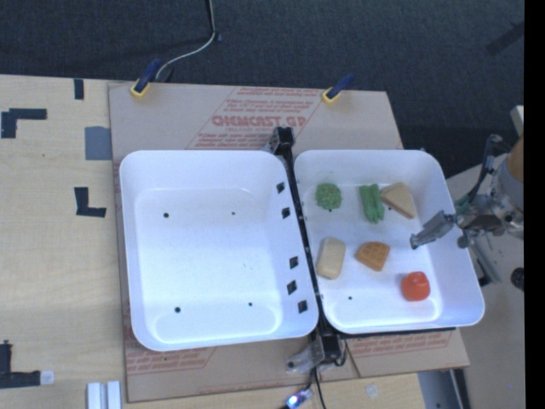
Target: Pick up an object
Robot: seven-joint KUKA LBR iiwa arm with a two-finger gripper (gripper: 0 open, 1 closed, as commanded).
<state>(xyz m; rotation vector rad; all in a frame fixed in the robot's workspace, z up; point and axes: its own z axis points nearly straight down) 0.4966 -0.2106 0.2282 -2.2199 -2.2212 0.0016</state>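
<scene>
The right bin (443, 313) holds several small objects. A round green piece (329, 197), a long green piece (371, 203) and a tan wedge (398, 199) lie along its far side. Nearer lie a beige block (331, 257), an orange square piece (373, 255) and a red piece (415, 286). My gripper (426, 232) reaches in over the bin's right rim, just right of the orange piece, below the tan wedge and above the red piece. Nothing shows in its grasp.
The left bin (136, 228) sits beside the right one, joined along a black-clipped middle edge (294, 228). Both rest on a cardboard sheet (255, 118) on the wooden bench. The arm's wrist (498, 216) hangs over the right bin's outer rim.
</scene>
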